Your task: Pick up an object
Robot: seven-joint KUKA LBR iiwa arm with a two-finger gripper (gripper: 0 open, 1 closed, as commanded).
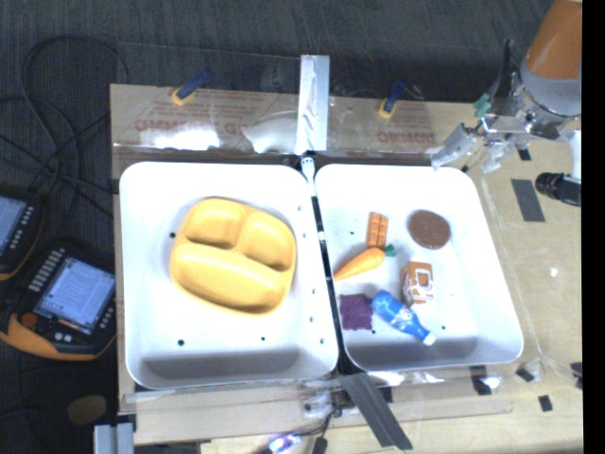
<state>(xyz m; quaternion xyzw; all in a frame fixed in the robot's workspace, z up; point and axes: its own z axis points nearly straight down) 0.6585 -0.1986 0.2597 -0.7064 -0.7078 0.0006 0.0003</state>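
Note:
The right bin [482, 253] holds several small items: a brown disc [428, 228], an orange waffle-like bar [377, 229], a toy carrot [360, 264], a small orange-and-white carton [417, 283], a blue bottle [401, 317] lying on its side, and a purple piece [355, 311]. A big yellow bread-shaped item [232, 253] lies in the left bin [151, 348]. My gripper [466, 148] hangs above the right bin's far right corner, apart from every item, with nothing between its fingers; they look spread.
A clear plastic sheet with two blue-and-yellow clips [191, 87] covers the bench behind the bins. A divider [321, 244] separates the bins. Handheld pendants and cables [66, 296] lie on the floor at left.

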